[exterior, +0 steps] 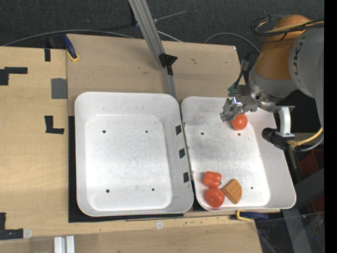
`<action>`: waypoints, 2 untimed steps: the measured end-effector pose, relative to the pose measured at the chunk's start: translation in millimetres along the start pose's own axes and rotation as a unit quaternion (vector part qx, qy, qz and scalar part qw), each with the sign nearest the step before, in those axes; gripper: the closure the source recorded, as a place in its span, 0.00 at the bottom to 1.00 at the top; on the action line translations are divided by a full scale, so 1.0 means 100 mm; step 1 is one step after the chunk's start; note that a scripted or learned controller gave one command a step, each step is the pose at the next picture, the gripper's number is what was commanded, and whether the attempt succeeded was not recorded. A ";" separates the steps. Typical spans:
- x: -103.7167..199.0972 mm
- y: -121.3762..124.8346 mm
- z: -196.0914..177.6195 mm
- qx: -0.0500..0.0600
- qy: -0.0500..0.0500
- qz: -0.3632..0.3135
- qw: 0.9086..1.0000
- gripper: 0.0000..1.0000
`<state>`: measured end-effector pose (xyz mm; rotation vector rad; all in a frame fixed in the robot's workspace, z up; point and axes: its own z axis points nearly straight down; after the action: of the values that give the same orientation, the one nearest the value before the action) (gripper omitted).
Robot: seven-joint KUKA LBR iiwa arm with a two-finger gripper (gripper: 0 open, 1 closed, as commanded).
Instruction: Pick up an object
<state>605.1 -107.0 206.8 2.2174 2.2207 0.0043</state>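
My gripper (232,110) hangs over the far right part of the right bin (221,146). A small red ball-shaped object (239,123) sits right at the gripper's tip, on its lower right side. Whether it is held or only touched I cannot make out. Near the front edge of the same bin lie a red pepper-like piece (211,179), a round red piece (214,197) and a tan waffled piece (232,191), all close together and far from the gripper.
The left bin (126,152) stands beside the right one, their rims meeting in the middle. A slanted metal pole (152,33) crosses the bench behind the bins. The arm's grey and orange body (284,57) fills the upper right.
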 end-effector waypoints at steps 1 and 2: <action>0.00 0.01 -0.24 0.001 0.000 0.000 1.000 1.00; 0.43 0.20 -0.23 0.002 0.001 -0.002 1.000 1.00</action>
<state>625.0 -63.9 229.6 2.2156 2.2288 0.0009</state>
